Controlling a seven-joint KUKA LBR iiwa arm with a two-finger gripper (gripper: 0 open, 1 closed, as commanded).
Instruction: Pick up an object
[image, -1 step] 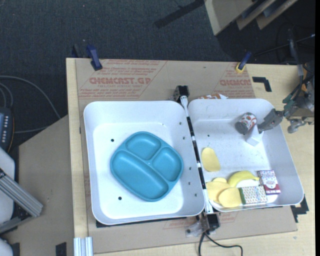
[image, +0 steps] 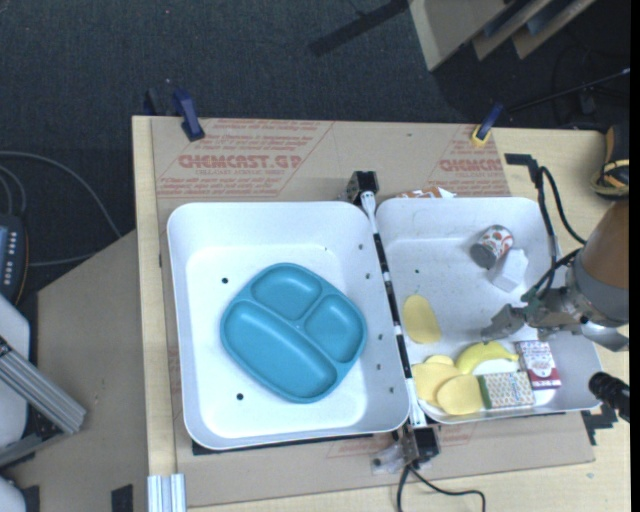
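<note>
Jaws (image: 508, 322) state unclear, above banana (image: 484, 354); bench (image: 250, 160) reads "CHEMCAST".

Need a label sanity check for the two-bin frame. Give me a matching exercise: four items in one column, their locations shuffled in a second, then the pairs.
Items:
1. blue divided plastic plate
2. small silver can with a red label
3. flat pale yellow oval piece
4. small red and white carton

Places:
A. right bin, near its left wall
B. right bin, far end
C. middle of the left bin
D. right bin, near right corner, just below the gripper

Pairs: 1-C, 2-B, 3-A, 4-D
</note>
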